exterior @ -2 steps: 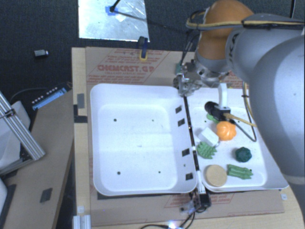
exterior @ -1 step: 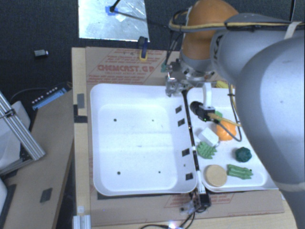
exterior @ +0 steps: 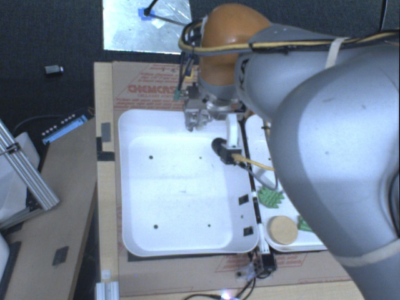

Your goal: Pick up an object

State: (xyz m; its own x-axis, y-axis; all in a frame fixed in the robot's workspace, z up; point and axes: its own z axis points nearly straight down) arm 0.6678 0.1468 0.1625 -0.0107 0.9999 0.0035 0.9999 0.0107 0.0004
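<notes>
My gripper (exterior: 195,121) hangs over the far edge of the left white bin (exterior: 181,230), near its back right corner, with nothing seen in it. In the right bin (exterior: 294,247), a green leafy piece (exterior: 270,197) lies next to the divider. A round tan disc (exterior: 282,229) sits at the near edge, and a small green piece (exterior: 304,224) lies just right of it. The grey arm hides most of the right bin.
A strip of black clips (exterior: 250,214) runs along the divider between the bins. Cardboard (exterior: 144,89) lies under the bins, and a shiny metal sheet (exterior: 145,14) lies beyond it. An aluminium rail (exterior: 25,174) stands at the left.
</notes>
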